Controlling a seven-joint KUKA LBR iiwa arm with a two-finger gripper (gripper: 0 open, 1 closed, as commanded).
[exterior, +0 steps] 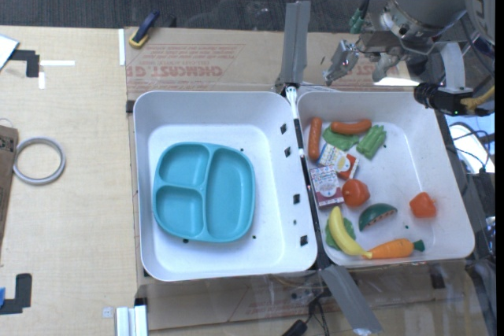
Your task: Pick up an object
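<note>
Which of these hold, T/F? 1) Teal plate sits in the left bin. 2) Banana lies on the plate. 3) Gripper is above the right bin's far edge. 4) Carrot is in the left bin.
1) The teal plate sits in the left bin: true.
2) False: the banana lies in the right bin.
3) The gripper is above that bin's far edge: true.
4) False: the carrot lies in the right bin, beside the banana.

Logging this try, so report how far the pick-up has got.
Done: nothing looks picked. The pincer is open above the far rim of the right bin, with nothing between its fingers. In hand: no object. Left: the whole grasp. The banana, carrot, tomato and the other toys lie in that bin; the blue plate lies in the left bin.
</note>
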